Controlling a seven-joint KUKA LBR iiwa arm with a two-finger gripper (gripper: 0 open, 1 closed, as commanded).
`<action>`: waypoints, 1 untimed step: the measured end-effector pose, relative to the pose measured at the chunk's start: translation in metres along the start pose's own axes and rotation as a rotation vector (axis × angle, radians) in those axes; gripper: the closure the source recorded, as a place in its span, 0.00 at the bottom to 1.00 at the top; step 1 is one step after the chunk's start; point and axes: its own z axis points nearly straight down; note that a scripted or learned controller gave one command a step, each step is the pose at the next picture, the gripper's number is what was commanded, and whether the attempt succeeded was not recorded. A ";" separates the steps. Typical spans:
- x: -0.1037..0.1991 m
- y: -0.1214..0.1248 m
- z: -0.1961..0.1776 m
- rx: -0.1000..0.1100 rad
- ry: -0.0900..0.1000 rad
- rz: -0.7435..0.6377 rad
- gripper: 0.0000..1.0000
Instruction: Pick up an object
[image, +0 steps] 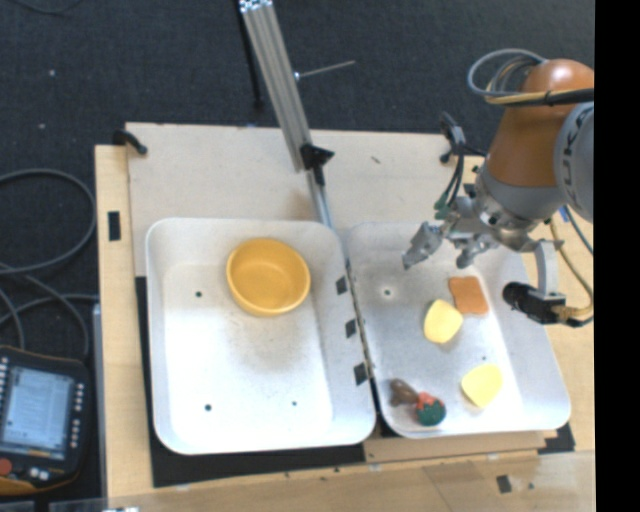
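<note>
Two white bins are sitting side by side: the left bin (180, 400) is holding a yellow bowl (267, 276) in its upper part. The right bin (385, 265) is carrying an orange block (468, 295), two yellow pieces (442, 322) (482, 385) and a small brown-green-red cluster (418, 401) at lower centre. The gripper (445, 250) is hovering at upper right with fingers spread apart, gripping nothing.

Left bin (180, 400) just has a yellow bowl (267, 276) sitting upright toward its back half, while the right bin (540, 400) has an orange block (468, 295), two pale yellow pieces (442, 322) (482, 385), and a little brown thing touching a green-and-red one (428, 408) at the front edge. The gripper (442, 250) hangs above the back of the right bin with fingers spread and nothing between them, near the orange block.
</note>
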 end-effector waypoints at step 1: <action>0.000 0.000 0.000 0.000 0.000 0.001 0.00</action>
